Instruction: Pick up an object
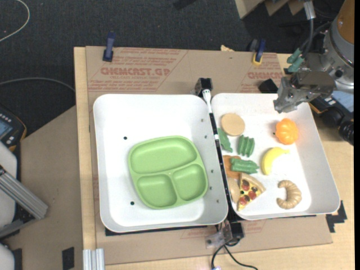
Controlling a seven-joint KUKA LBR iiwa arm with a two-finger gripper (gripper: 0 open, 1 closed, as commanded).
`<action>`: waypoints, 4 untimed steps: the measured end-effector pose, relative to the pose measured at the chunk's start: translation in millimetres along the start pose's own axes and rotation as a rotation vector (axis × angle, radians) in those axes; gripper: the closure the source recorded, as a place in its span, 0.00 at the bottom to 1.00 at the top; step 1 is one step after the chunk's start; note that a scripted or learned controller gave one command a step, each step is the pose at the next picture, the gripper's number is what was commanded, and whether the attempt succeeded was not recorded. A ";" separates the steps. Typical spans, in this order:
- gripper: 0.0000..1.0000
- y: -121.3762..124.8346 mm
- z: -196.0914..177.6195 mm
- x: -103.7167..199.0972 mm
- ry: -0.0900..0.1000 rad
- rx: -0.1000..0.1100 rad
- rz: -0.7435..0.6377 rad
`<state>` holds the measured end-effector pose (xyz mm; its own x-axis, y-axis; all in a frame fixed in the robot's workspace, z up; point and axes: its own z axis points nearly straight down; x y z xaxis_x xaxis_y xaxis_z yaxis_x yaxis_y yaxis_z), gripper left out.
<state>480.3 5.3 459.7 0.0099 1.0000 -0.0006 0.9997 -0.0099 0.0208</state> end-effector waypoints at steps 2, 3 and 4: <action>1.00 -3.8 96.2 135.9 -0.003 0.035 -0.012; 1.00 33.5 118.7 161.1 0.000 0.021 -0.012; 1.00 -14.3 272.2 222.4 -0.003 0.038 -0.016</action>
